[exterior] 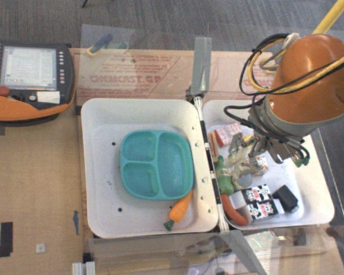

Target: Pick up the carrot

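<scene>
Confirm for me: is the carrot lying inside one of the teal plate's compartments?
No, the carrot lies on the floor of the left bin, against the near right edge of the teal plate, not in a compartment.

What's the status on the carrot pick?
Gripper over right bin clutter, nothing visibly held. Carrot in left bin, touching teal plate's lower right edge. Nothing covering carrot.

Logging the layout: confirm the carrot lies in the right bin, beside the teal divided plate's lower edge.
Wrong bin. The camera view shows the carrot in the left bin, beside the teal divided plate's lower edge, as you say. The gripper is over the right bin.
</scene>
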`<action>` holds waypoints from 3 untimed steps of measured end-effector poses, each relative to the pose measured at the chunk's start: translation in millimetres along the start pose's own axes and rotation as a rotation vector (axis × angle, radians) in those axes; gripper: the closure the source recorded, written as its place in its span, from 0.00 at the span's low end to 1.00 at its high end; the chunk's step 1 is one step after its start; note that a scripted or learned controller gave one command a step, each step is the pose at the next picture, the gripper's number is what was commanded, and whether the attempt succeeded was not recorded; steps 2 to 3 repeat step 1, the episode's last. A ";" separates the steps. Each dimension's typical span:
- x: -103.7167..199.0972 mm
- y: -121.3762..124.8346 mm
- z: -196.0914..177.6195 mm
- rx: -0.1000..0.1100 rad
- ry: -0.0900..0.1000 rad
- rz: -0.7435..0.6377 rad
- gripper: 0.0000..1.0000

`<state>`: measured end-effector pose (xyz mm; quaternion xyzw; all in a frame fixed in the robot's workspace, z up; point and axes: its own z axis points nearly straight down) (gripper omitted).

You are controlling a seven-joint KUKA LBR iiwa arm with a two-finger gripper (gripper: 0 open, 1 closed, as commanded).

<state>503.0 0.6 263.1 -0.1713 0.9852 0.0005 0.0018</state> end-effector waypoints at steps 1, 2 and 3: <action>-40.8 51.5 -164.7 0.000 -0.004 -0.073 1.00; -40.8 51.5 -164.7 0.000 -0.004 -0.073 1.00; -40.8 51.5 -164.7 0.000 -0.004 -0.073 1.00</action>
